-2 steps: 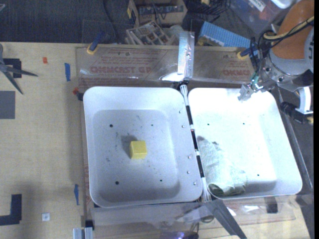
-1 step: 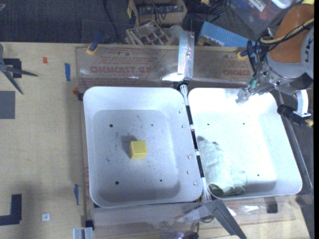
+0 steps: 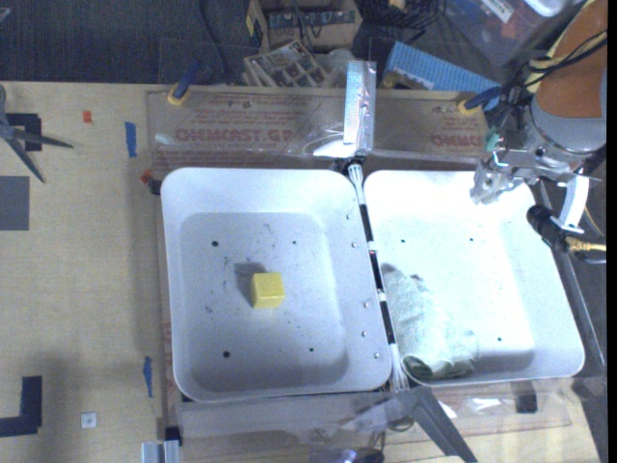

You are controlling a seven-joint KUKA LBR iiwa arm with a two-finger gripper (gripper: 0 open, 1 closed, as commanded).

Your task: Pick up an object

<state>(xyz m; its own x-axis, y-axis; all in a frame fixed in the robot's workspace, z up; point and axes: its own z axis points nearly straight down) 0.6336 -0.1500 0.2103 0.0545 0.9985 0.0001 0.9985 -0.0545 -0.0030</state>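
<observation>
A small yellow cube lies near the middle of the left bin. A rolled grey-white cloth rests along the left wall of the right bin, reaching its front corner. My gripper hangs over the far right corner of the right bin, well away from both objects. Its fingers stand apart with nothing between them, so it is open. The grey arm with its orange band comes in from the upper right.
A metal divider separates the two bins. Behind them stand a clear plastic panel and cluttered boxes and cables. Wooden bench surface extends to the left, with small tape marks on it.
</observation>
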